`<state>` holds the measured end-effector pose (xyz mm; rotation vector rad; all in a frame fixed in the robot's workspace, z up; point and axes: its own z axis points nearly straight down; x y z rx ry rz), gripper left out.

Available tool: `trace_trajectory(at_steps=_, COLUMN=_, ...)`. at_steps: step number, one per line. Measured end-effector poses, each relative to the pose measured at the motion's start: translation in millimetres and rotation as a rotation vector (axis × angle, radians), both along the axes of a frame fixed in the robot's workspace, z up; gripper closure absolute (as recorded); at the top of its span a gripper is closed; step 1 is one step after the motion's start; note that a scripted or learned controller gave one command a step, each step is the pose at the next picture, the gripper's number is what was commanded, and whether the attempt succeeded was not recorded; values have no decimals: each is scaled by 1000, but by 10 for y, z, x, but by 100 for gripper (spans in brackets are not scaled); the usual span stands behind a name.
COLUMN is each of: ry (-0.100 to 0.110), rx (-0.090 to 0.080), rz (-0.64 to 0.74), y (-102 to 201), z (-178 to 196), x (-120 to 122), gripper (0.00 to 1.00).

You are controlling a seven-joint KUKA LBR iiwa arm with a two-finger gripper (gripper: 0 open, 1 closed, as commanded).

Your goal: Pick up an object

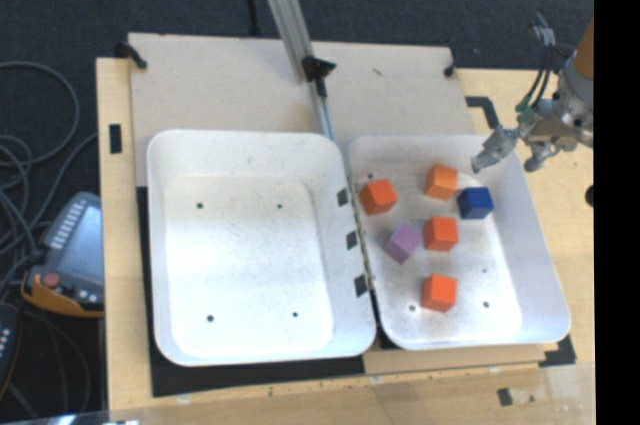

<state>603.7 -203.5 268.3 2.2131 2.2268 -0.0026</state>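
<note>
— Looking at the counter [120,213]: pale wood, two white bins, dark carpet and cables beyond?
— Yes. Claw [512,151] spread, holding nothing, above the right bin's [545,298] far edge; blue cube [476,202] just below.

1. Four orange cubes [378,196] [441,181] [441,233] [438,292] lay in the bin under the gripper [512,153].
2. One blue cube [476,202] sat just below the gripper.
3. One purple cube [403,242] lay farther down-left of it.
4. Two white bins [180,148] [540,308] stood side by side.
</note>
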Motion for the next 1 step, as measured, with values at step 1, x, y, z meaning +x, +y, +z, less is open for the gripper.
trace_trajectory(at_steps=1, ry=-3, rx=-2, rz=5, y=-7, z=116, x=8, gripper=100)
